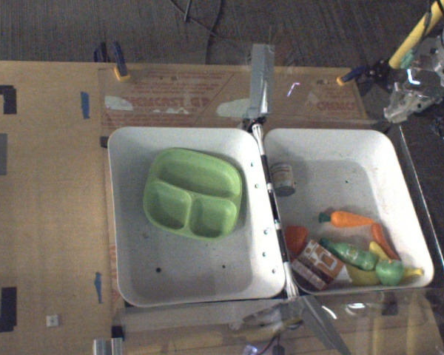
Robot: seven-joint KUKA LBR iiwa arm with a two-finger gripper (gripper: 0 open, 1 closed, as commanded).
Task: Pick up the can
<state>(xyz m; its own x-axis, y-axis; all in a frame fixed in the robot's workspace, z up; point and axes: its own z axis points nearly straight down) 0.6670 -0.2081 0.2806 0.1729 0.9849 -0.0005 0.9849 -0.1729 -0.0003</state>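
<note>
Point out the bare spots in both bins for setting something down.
Left white bin: bare floor below the green divided plate. Right white bin: bare middle and top right, beyond the small grey can. Crowded: its lower edge, around the orange carrot and green bottle.

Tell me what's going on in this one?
A robot arm is meant to pick up the can, which lies untouched against the left wall of the right bin. The gripper is up at the far right, outside the bins and away from the can. Toy food is piled in that bin's near corner, and a green divided plate sits in the left bin.
</note>
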